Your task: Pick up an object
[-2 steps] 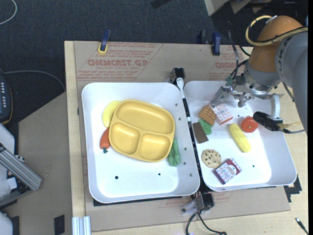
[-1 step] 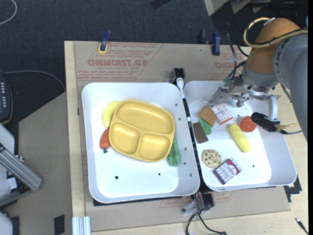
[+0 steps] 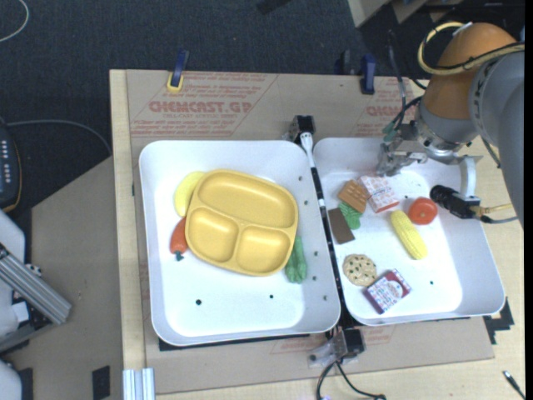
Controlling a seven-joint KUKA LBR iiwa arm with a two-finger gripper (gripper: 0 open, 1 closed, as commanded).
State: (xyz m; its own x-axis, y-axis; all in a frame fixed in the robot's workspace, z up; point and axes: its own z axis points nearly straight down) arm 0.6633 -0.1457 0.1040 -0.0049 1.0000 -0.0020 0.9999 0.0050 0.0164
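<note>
Jaws, state impossible to tell, are hanging at the right bin's [image 3: 475,302] far edge, just beyond the white packet [image 3: 381,193] and waffle piece [image 3: 353,196].

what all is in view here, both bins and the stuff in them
white bins: 2, white, side by side on the bench
divided tray: 1, yellow, in the left bin
banana-like piece: 1, yellow, at the tray's upper left edge
carrot-like piece: 1, orange-red, at the tray's left edge
leafy piece: 1, green, at the tray's right edge
waffle-like piece: 1, tan, right bin
small packet: 1, white and red, right bin
brown bar: 1, brown, right bin near the divider
tomato: 1, red, right bin
corn: 1, yellow, right bin
cookie: 1, tan, right bin
red packet: 1, red, right bin front
arm: 1, grey and orange, over the right bin's far edge
</note>
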